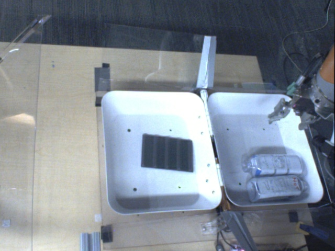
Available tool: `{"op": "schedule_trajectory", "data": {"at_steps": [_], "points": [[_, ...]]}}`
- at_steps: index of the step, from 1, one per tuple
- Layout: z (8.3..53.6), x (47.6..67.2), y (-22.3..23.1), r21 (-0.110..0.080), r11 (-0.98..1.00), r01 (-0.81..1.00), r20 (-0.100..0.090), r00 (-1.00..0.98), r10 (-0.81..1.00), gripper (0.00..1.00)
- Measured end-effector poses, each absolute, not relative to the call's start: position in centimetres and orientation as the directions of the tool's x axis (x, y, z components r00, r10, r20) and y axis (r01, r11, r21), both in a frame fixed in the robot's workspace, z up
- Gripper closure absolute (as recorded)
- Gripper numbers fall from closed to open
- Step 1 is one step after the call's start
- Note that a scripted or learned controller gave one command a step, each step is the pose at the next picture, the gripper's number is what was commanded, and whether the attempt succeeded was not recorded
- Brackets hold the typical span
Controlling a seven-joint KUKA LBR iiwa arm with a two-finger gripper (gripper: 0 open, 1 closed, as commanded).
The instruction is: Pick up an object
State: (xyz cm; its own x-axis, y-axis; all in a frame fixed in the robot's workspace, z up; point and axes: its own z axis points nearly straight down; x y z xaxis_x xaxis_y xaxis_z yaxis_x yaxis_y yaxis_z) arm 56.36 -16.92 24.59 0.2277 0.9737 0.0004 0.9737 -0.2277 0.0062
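Two bottles (274, 164) (277, 187) lie side by side, touching, in the right bin (235, 119) near its front right corner. The gripper (291, 114) hangs over that bin's back right corner, fingers spread with nothing between them. A dark ridged pad (167, 152) lies mid left bin (120, 140).

Two shallow white bins sit side by side on the tabletop (63, 156): the left bin (118, 140) and the right bin (235, 135). The left one holds one dark ribbed rectangular pad (167, 152). The right one holds two clear plastic bottles lying on their sides, the upper bottle (273, 164) and the lower bottle (276, 187).
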Motion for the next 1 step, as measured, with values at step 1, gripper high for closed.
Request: {"op": "schedule_trajectory", "data": {"at_steps": [1], "points": [[25.88, 56.41, -19.13, 0.004, -0.318, 0.948, 0.001, 0.318, 0.948, 0.0]]}}
